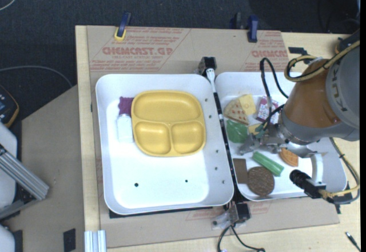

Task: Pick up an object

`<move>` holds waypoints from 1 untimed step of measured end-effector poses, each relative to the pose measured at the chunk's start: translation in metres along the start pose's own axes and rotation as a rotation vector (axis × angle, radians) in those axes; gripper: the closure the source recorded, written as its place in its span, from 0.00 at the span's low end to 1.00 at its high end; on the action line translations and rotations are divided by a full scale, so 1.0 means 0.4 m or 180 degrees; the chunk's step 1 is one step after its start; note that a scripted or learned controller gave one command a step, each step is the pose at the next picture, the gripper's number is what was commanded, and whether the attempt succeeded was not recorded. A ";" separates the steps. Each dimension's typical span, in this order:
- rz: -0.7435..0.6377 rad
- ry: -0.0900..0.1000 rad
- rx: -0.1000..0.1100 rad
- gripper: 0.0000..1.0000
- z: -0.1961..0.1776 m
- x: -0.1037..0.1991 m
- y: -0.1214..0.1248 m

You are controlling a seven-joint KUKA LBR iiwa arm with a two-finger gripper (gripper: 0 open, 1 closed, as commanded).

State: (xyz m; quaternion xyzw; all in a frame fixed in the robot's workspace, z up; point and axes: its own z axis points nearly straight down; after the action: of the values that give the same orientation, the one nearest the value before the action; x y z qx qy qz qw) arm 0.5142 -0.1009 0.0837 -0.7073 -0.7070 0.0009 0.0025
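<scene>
- Gripper (255, 141) low in the right bin (337, 172); whether it grasps anything, cannot tell.
- Green cylinder (267, 163) just below it; yellow tray (168, 122) well left.

I see the gripper (255, 141) low in the right bin (337, 174), among a green block (268, 163), a brown disc (261, 180) and a cheese wedge (240, 108). A yellow divided tray (168, 122) lies in the left bin (160, 188).
</scene>
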 end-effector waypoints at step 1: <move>0.0005 -0.0003 -0.0011 1.00 -0.028 -0.001 0.001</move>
State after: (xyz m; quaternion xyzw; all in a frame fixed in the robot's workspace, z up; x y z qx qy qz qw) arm 0.5147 -0.1012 0.0948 -0.7078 -0.7064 0.0000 0.0010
